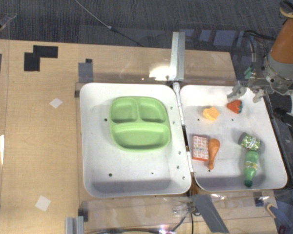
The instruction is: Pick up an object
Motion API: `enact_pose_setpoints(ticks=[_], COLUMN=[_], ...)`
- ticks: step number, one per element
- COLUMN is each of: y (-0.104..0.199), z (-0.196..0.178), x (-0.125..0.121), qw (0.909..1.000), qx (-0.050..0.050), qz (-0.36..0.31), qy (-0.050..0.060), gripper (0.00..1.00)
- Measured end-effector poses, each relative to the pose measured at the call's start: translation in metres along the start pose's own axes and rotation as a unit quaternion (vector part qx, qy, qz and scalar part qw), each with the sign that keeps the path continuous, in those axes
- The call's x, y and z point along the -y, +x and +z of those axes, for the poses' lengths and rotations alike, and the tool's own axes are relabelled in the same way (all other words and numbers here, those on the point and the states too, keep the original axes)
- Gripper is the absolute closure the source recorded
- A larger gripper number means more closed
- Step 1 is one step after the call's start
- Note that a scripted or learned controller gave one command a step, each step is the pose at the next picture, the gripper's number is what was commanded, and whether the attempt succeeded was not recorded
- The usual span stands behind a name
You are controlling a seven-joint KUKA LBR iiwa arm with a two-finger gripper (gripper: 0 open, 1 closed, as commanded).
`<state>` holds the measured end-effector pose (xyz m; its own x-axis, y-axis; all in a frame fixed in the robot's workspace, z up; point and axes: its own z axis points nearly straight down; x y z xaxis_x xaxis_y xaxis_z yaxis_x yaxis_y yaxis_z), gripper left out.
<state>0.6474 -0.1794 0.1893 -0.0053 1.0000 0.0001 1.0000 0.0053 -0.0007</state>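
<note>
My gripper (245, 92) hangs over the far edge of the right bin (278, 177), its two fingers spread apart with nothing between them. Just below it, close to my near finger, lies one red strawberry (235, 106) on the bin floor, not in my grasp. A little to the left of that sits one orange-yellow piece of toy food (211, 113). Toward the near side of the same bin I count one small pink patterned card (200, 147), one orange drumstick (213, 152) lying just beside it, one green can (249, 141) on its side, and one green bottle (250, 167) just below the can. That makes six things in this bin. The left bin (95, 179) carries one green divided tray (139, 122) with three compartments. Both bins sit side by side on the wooden bench (34, 145).
</note>
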Motion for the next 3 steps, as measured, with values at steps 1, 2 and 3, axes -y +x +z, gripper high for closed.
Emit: enact_pose_setpoints(ticks=[1,2,3], y=[0.074,0.075,0.142], z=[0.098,0.090,-0.028], x=[0.000,-0.001,0.024], qw=[1.0000,1.0000,1.0000], qx=[0.000,0.000,0.000], qz=[0.001,-0.001,-0.001], qy=[-0.001,-0.001,-0.004], gripper=[0.00,1.00,1.00])
